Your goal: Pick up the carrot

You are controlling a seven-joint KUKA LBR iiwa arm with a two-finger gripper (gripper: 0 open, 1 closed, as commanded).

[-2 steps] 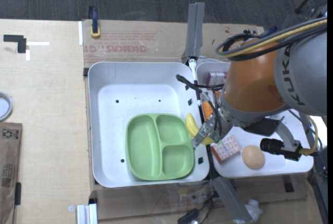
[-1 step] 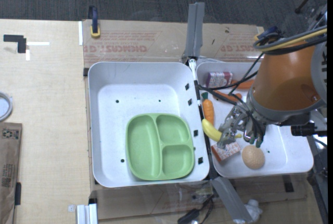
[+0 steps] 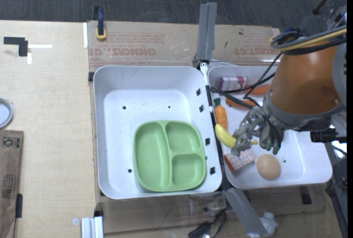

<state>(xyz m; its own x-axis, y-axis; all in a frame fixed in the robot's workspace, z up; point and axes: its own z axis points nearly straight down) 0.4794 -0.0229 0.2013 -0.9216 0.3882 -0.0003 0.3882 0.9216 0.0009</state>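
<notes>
The carrot (image 3: pixel 220 116), short and orange with a green top, lies in the right bin (image 3: pixel 309 176) close against its left wall. My gripper (image 3: pixel 243 139) hangs low to the right of and below the carrot, apart from it. It is over the right end of a yellow banana (image 3: pixel 224 136) and just above a red and white packet (image 3: pixel 239 161). The orange-banded wrist (image 3: pixel 306 85) hides the middle of the right bin.
A tan egg-shaped object (image 3: pixel 268 166) sits near the right bin's front. A pink-labelled can (image 3: pixel 233 83) and a long orange item (image 3: pixel 257 89) lie at its back. The left bin (image 3: pixel 110 121) holds a green divided plate (image 3: pixel 169 155).
</notes>
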